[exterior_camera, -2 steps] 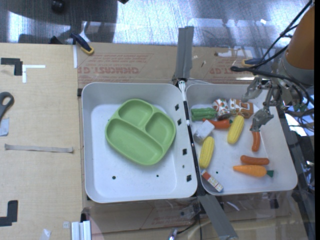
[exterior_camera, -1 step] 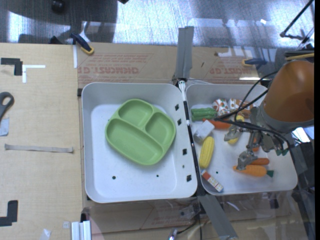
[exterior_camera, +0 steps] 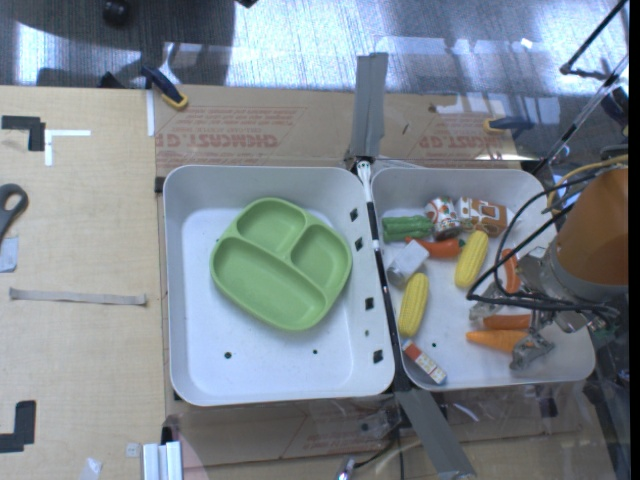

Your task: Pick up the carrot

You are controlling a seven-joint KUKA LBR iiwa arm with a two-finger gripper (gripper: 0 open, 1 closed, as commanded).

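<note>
An orange carrot [exterior_camera: 492, 339] lies near the front right corner of the right bin [exterior_camera: 450, 380], pointing left. My gripper [exterior_camera: 528, 349] is low in that corner, right at the carrot's thick right end. A second orange piece [exterior_camera: 503, 321] lies just above the carrot, and a third orange stick [exterior_camera: 511, 270] stands further back, partly behind black cables. The arm's orange band [exterior_camera: 600, 230] hangs over the bin's right edge and hides part of it.
The right bin also holds two yellow corn cobs [exterior_camera: 413, 303] [exterior_camera: 471, 258], a green vegetable [exterior_camera: 405, 226], snack packets [exterior_camera: 465, 211], a grey-white block [exterior_camera: 405, 260] and a small red-and-white item [exterior_camera: 425, 364]. A green divided plate [exterior_camera: 280, 263] lies in the left bin [exterior_camera: 190, 368].
</note>
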